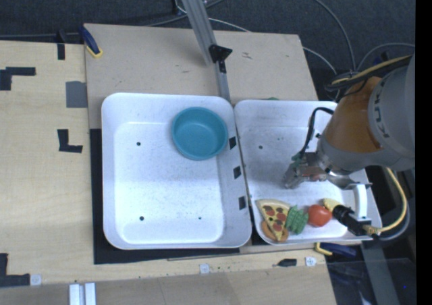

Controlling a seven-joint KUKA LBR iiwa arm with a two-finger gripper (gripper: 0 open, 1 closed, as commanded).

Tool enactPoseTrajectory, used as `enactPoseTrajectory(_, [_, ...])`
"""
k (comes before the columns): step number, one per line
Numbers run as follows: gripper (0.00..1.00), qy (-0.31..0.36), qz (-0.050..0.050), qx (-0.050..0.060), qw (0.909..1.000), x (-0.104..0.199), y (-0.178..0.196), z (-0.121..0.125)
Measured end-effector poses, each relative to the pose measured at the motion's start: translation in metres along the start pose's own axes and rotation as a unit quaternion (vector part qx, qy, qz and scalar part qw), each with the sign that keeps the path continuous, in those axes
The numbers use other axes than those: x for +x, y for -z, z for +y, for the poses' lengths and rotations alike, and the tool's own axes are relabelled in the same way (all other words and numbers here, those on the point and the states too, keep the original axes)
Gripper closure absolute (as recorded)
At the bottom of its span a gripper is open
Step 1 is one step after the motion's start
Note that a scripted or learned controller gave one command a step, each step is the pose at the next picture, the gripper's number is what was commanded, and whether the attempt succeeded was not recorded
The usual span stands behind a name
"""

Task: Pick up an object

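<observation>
Camera view: two shallow white bins are set side by side on the tabletop [162, 47]. The left bin [135, 216] contains a blue bowl [199, 133] near its far right corner. The right bin [270, 128] contains a pizza slice toy [272, 218], a green toy [295, 218], a red tomato toy [318, 215] and a small yellow piece [331, 204], all grouped along the near edge. The gripper [299, 174] is lowered over the bare floor of the right bin, just beyond that group; the state of the jaws cannot be determined from this view, and nothing is seen between them. For a sound pick, one separated item should be selected, the jaws centred over it, and the descent made vertically. The tomato toy is judged likely to roll; the pizza slice toy lies flat and offers little height.
</observation>
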State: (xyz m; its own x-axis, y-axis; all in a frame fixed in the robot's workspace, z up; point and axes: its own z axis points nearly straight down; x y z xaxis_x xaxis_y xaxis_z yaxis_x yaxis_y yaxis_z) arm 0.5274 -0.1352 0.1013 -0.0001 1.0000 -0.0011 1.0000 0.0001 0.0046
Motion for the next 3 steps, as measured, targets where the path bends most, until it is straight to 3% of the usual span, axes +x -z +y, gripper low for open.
enactPoseTrajectory(2, [1.00, 0.000, 0.000, 0.001, 1.0000, 0.003, 0.098, -0.005])
enactPoseTrajectory(3, [1.00, 0.000, 0.001, 0.002, 1.0000, 0.003, 0.103, -0.005])
